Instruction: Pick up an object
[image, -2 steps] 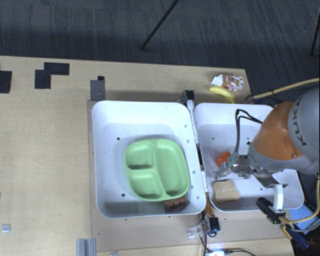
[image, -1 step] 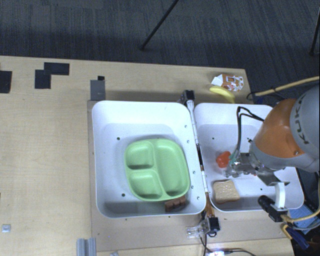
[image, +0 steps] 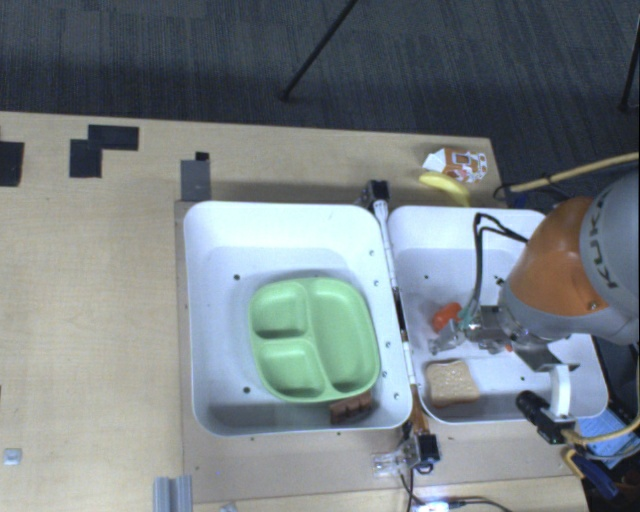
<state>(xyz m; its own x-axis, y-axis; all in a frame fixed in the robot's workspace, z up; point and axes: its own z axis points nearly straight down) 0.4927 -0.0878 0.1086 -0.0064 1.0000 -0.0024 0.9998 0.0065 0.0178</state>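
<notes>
Gripper (image: 462, 335) low in right bin (image: 430, 240), finger state impossible to tell from here. Orange piece (image: 445, 316) just left of gripper. Tan block (image: 452, 381) just below it: looks light, spongy, rough-surfaced. Best squeezed across short sides, gently.

I count two white bins on my desk (image: 90, 330): the left bin (image: 215, 400) and the right bin (image: 425, 235). The left one holds one green divided plate (image: 313, 338) with three compartments, and one small brown object (image: 350, 407) at the plate's near edge. The right one holds one tan sponge-like block (image: 452, 381) and one orange object (image: 445, 316). One yellow banana-like item (image: 443, 184) and one small printed packet (image: 462, 163) lie on the desk beyond the bins.
</notes>
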